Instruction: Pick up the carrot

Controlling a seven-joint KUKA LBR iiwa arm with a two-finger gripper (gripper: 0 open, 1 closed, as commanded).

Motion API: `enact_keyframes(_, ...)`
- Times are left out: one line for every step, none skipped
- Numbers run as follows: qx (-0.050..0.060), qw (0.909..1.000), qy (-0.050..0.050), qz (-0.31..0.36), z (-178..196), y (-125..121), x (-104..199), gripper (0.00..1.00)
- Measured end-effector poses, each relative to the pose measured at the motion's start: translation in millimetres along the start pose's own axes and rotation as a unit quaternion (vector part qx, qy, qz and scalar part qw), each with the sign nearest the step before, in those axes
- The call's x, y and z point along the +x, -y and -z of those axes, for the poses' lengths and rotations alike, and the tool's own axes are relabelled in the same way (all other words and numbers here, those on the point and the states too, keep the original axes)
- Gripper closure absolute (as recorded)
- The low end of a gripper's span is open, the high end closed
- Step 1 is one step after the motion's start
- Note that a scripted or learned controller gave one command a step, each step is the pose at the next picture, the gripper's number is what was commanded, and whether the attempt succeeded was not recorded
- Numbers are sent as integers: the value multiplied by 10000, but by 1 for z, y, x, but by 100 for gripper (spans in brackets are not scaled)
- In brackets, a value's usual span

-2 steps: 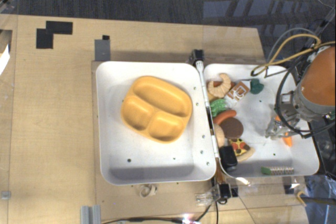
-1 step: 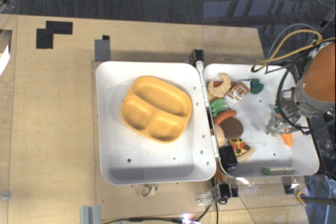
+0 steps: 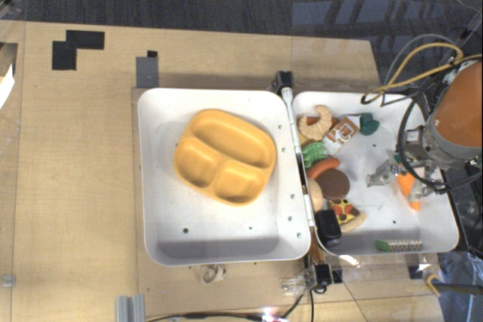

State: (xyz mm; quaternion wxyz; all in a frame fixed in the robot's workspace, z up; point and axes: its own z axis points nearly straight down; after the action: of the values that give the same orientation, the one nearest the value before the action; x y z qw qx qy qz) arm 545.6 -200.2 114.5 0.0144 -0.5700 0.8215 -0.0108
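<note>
Two shallow white bins sit side by side on the wooden bench, and the divider rail (image 3: 296, 154) between them serves as the landmark. Nearest the camera, at the rail's lower end, a black block (image 3: 327, 225) lies in the right bin (image 3: 445, 234), with a slice of toy pizza (image 3: 348, 213) just to its right. Farther right along that bin's near edge rests a small green strip (image 3: 398, 244). Stepping back from there, a brown round disc (image 3: 332, 183) lies close to the rail's right side, and a red sausage (image 3: 326, 167) and a green leafy piece (image 3: 313, 154) touch or nearly touch it. Well to the right of the rail, the carrot (image 3: 408, 188) shows as a small orange shape on the bin floor, directly under the gripper (image 3: 401, 174), whose metal parts surround its upper end; whether the jaws are apart or closed on it cannot be told from this angle. The grey arm (image 3: 460, 121) with its orange band rises above, at the right edge. Left of the rail, a yellow divided plate (image 3: 225, 154) rests in the middle of the left bin (image 3: 162, 237). Farther still, on the rail's right, a croissant (image 3: 315, 124), a small red and white box (image 3: 341, 132) and a dark green piece (image 3: 367, 124) lie near the far wall.
</note>
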Motion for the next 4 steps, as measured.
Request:
enact_keyframes(-135, 9971, -28, 742, -7, -2, 5, 0)
enact_keyframes(-127, 9725, 6, 2324, -7, 30, -7, 0)
enact_keyframes(-125, 9569, 43, 2901, -29, 58, -28, 0)
enact_keyframes(-97, 9748, 7, 2228, 18, 119, -49, 0)
